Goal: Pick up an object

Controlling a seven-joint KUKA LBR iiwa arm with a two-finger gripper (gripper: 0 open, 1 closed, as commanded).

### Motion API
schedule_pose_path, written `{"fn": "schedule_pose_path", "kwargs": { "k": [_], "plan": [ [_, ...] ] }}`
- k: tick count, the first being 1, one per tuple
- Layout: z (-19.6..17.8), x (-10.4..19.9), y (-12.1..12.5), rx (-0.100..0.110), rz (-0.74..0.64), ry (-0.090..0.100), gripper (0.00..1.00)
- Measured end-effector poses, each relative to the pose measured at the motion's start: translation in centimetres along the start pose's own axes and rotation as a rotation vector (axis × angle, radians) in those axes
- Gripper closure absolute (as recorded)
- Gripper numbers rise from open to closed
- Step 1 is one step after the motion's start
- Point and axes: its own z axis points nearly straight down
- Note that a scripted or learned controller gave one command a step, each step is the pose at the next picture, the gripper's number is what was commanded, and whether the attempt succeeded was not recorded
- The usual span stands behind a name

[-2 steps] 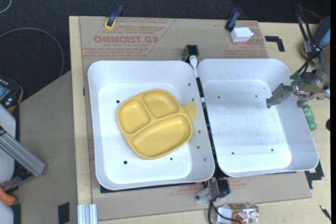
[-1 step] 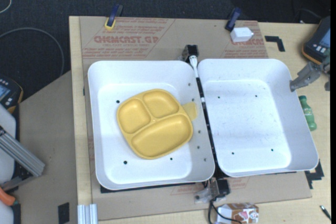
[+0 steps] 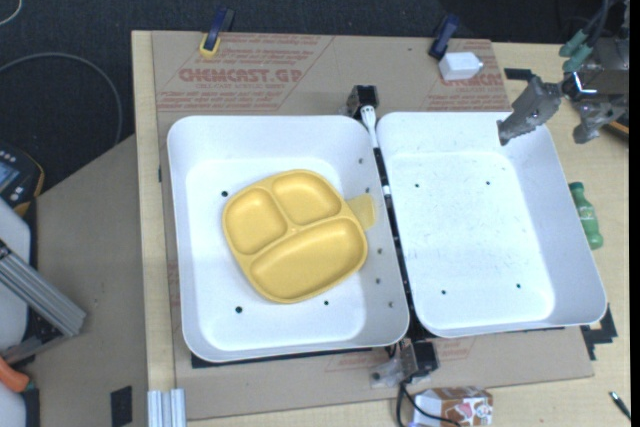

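A yellow three-compartment plate (image 3: 294,235) lies flat in the left bin (image 3: 190,155), slightly turned, with a small yellow tab poking out at its right side. My gripper (image 3: 556,119) hangs at the far right corner of the right bin (image 3: 470,215), well away from the plate. Its two grey fingers (image 3: 522,115) are spread apart with nothing between them, so it is open.
A green object (image 3: 586,213) lies on the bench just outside the right bin's right wall. A small white block (image 3: 460,66) and two blue clamps (image 3: 215,30) sit on the cardboard behind the bins. A black divider (image 3: 383,185) runs between the bins.
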Motion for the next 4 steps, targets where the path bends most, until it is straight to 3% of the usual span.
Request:
{"fn": "schedule_pose_path", "kwargs": {
  "k": [1,2,3,4],
  "plan": [
    [-7.0,8.0,0.1,0.001,0.003,0.001,0.0],
    [-6.5,17.6,0.3,0.01,0.002,0.0,0.0],
    [-7.6,17.0,0.4,0.005,0.011,-0.001,1.0],
    [0.8,18.7,0.1,0.024,0.012,-0.005,1.0]
  ]
}}
